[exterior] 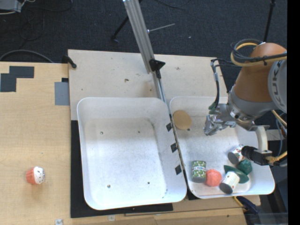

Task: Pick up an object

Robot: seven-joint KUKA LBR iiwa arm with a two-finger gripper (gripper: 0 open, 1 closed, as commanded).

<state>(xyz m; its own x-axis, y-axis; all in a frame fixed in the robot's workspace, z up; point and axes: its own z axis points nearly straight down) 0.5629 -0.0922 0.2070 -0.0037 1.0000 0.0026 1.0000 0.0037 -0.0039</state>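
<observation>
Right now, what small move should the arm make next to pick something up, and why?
Probably move the gripper toward the tan disc, then descend. It hangs over the right bin holding nothing, and the disc lies nearest and alone, while the other items crowd the near corner.

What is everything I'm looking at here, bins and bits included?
white bins: 2, white, side by side on the bench
tan disc: 1, tan, right bin, near its top left
green patterned can: 1, green, right bin, lower part
orange ball: 1, orange-red, right of the can
white cup: 1, white with dark opening, on its side, lower right
dark green piece: 1, dark green, above the cup
small orange-and-white toy: 1, on the wooden bench, far left
arm: 1, grey and orange, from the right
hand: 1, metallic, over the right bin
</observation>
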